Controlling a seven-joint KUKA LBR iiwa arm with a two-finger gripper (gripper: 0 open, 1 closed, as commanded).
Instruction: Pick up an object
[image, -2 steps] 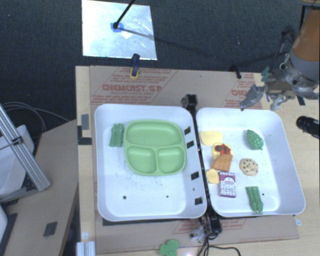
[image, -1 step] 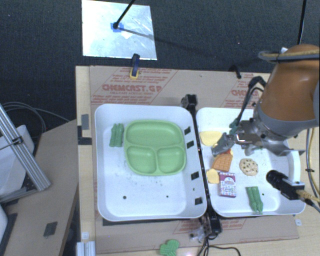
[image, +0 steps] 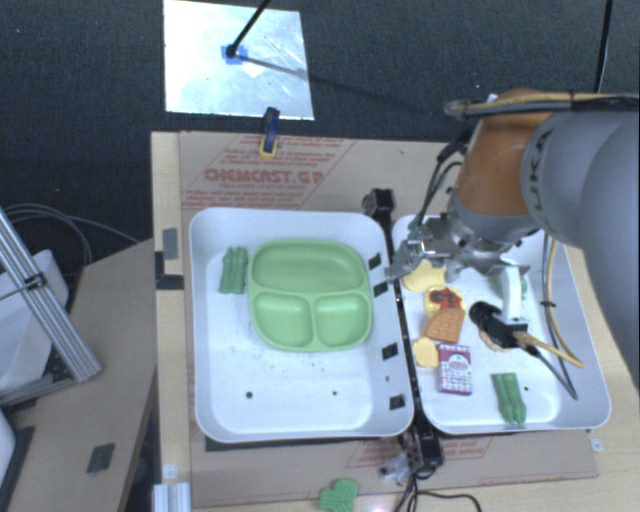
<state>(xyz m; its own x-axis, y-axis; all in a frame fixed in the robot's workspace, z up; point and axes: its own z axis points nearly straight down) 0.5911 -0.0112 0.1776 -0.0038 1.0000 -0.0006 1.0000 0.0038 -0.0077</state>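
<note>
We see the gripper (image: 437, 262) low over the far end of the shallow white right bin (image: 585, 400), near the divider between bins; we cannot tell how its jaws stand. Just beside it lie a pale yellow piece (image: 424, 276), a red-and-yellow toy (image: 443, 298) and a tan waffle-textured piece (image: 446, 324). Nearer the front sit a small red carton (image: 455, 369) and a green pod-shaped toy (image: 510, 398). The shallow white left bin (image: 215, 400) carries a green three-compartment plate (image: 308, 295), leaving free floor along its front.
</note>
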